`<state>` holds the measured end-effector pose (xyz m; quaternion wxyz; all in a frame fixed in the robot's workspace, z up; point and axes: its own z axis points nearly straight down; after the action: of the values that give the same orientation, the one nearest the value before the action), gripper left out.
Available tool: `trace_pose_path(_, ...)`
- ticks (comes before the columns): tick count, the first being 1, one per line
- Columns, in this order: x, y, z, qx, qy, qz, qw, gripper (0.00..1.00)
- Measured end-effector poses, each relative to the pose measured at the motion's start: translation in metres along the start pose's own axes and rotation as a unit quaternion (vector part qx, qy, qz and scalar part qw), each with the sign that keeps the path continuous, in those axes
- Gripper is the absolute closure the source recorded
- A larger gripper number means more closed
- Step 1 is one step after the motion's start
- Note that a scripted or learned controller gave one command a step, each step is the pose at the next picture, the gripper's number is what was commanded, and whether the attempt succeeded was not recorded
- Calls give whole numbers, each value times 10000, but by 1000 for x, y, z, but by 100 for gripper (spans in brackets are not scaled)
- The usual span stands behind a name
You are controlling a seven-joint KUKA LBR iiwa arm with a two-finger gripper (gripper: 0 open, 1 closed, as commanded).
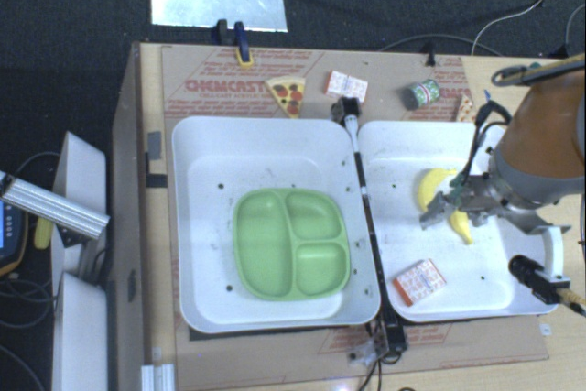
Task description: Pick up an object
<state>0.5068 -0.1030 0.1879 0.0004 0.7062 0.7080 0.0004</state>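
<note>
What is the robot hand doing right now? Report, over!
Hand down in right bin, at the yellow banana. Grip on it unconfirmed. Small red-and-white box lies nearby, apart. Green divided plate sits in left bin.

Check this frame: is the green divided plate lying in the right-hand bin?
No. The green divided plate lies in the left bin, while the right bin has the yellow object and a small packet.

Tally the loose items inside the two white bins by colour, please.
Green: 1, the divided plate in the left bin
Yellow: 2, the lemon-like fruit and the banana in the right bin
Red and white: 1, the small packet in the right bin
Total: 4
</note>
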Motion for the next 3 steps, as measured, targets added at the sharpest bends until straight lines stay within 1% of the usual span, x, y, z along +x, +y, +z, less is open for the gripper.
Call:
trace_pose_path(1,-34,60,17,-4,-1,5,10000,0)
trace_pose_path(2,-49,66,88,-57,-19,2,10000,0)
trace_pose_path(3,-50,68,77,-106,-41,-1,9999,100)
